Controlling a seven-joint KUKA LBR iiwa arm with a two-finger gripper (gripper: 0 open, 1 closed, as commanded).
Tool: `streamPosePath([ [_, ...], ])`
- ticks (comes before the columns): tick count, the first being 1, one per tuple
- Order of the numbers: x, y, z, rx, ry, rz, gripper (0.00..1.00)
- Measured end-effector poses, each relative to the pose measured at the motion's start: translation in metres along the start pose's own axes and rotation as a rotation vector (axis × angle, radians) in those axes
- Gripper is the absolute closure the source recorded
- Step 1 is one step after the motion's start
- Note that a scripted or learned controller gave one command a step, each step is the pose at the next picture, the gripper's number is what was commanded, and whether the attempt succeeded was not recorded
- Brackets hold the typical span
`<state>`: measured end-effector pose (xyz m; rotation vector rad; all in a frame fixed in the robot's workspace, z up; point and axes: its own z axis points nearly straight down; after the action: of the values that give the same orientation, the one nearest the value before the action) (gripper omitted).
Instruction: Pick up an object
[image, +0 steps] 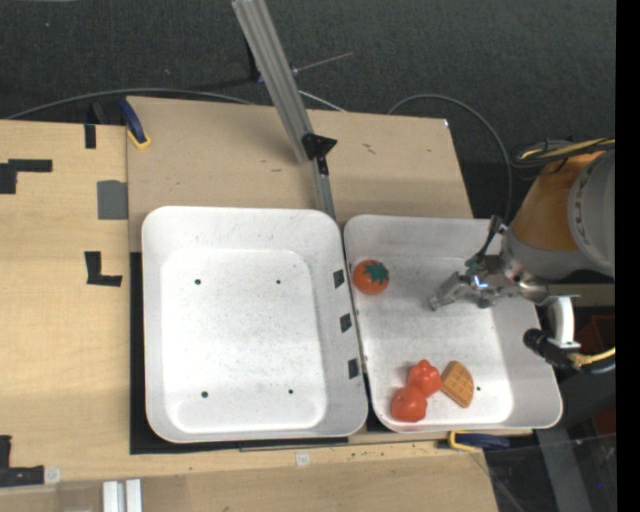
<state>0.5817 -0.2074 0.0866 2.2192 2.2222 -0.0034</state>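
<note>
In the camera view my gripper (445, 296) hangs over the right bin (520, 330), reaching in from the right, with nothing between its fingers. An orange-red round fruit with a green top (372, 277) lies to its left near the bin's left wall. Two red toy pieces (416, 390) and a tan waffle-like piece (458, 383) sit together near the bin's front edge, well below the gripper.
The left bin (240, 320) stands beside the right one. A grey metal pole (285, 85) slants across the bench behind the bins. Cables run along the dark floor at the back. The arm's orange band (545, 215) is at the right.
</note>
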Motion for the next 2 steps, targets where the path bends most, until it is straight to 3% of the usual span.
streamPosePath([
  [1,0.001,0.0,-0.012,-0.001,0.001,-0.001,1.0],
  [2,0.008,0.008,-0.062,-0.005,0.001,-0.001,1.0],
])
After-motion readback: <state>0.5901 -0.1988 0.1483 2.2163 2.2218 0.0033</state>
